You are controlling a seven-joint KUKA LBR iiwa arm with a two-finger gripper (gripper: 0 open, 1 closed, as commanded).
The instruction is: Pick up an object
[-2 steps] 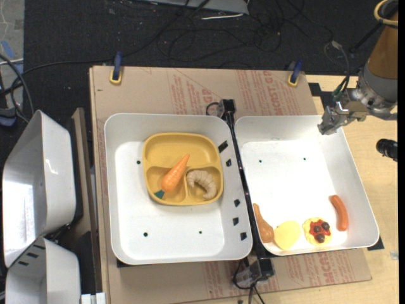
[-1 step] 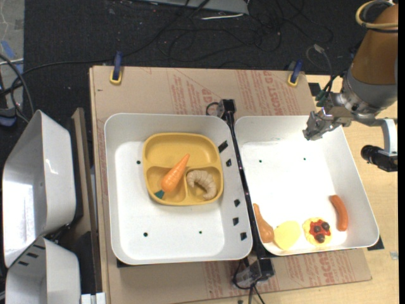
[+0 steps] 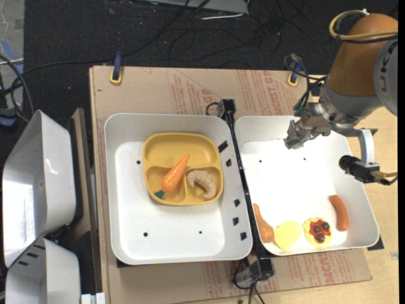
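I see gripper [image 3: 295,138] hanging over far left part of right bin [image 3: 304,170]; cannot tell its state from this angle

Candidate things lie along near edge of that bin: sausage [image 3: 340,212] at right, small pizza [image 3: 317,230], pale yellow disc [image 3: 286,234], orange drumstick [image 3: 262,224] by left wall

I judge sausage best pick: light, smooth moulded plastic, rounded, likely slippery; take across middle

Disc and pizza flat, hard to pinch

Left bin [image 3: 126,189] bears yellow divided plate [image 3: 155,147] with carrot [image 3: 175,173] and shrimp [image 3: 203,183]
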